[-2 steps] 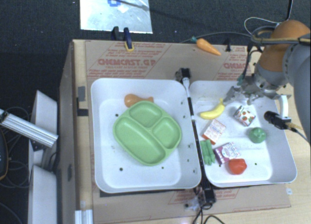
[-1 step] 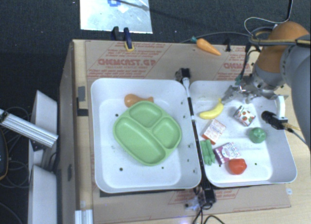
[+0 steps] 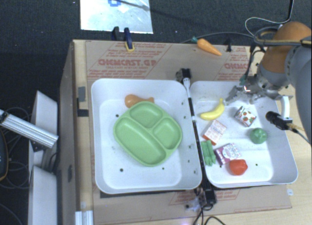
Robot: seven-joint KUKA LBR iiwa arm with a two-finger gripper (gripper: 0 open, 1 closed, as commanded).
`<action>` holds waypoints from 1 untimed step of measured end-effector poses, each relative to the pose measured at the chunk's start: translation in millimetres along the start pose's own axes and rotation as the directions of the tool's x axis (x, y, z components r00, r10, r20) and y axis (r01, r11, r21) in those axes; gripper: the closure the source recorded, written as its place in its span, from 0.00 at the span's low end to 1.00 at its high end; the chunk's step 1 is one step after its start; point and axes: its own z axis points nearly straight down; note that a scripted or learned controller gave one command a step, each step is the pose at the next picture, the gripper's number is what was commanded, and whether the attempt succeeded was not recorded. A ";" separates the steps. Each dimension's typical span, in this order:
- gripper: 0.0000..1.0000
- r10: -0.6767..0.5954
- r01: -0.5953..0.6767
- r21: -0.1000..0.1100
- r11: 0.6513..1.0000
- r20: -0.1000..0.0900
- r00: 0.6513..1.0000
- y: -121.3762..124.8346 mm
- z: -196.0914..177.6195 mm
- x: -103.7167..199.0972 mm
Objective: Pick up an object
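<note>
Nothing picked yet.
My gripper (image 3: 245, 91) hovers over the right bin (image 3: 285, 151) near the banana (image 3: 213, 112); jaws' state unclear.

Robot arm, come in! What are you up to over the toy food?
End effector above right bin's far edge, nothing visibly held. Banana nearest. Small box close beside.

The divided tray (image 3: 147, 133) lies in the left bin (image 3: 105, 136); the banana (image 3: 213, 112) in the right bin (image 3: 280, 158)
</note>
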 end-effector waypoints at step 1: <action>0.00 -0.005 0.005 0.001 1.000 -0.003 1.000 0.2 0.5 50.5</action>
